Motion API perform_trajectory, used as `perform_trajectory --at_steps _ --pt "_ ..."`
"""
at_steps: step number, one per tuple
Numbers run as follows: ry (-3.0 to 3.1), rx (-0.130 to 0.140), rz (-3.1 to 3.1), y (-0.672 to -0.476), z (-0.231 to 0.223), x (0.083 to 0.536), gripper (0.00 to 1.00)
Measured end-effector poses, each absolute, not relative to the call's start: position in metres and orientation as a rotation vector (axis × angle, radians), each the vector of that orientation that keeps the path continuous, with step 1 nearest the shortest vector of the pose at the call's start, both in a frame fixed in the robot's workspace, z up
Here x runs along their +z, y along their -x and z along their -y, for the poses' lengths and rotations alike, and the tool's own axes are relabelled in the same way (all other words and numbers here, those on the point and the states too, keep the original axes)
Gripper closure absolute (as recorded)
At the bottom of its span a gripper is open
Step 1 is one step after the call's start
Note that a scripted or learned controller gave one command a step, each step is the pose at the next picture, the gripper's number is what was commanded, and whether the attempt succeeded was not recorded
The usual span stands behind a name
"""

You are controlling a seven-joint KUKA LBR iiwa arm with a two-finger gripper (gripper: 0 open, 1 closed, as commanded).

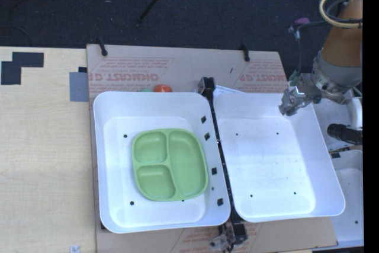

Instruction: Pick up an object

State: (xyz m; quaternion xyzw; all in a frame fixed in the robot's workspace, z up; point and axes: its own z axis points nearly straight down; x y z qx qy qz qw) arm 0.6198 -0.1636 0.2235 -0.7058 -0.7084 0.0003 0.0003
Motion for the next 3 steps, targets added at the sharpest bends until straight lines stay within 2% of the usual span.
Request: perform_trajectory --at_steps 1,2,3 --pt "2.214 -0.001 2.223 -0.617 0.109 0.233 1.00" --pt "2.214 0.002 2.223 -0.616 0.060 0.224 1.00" --pt "2.213 0.004 2.222 -0.603 0.011 0.215 1.00"
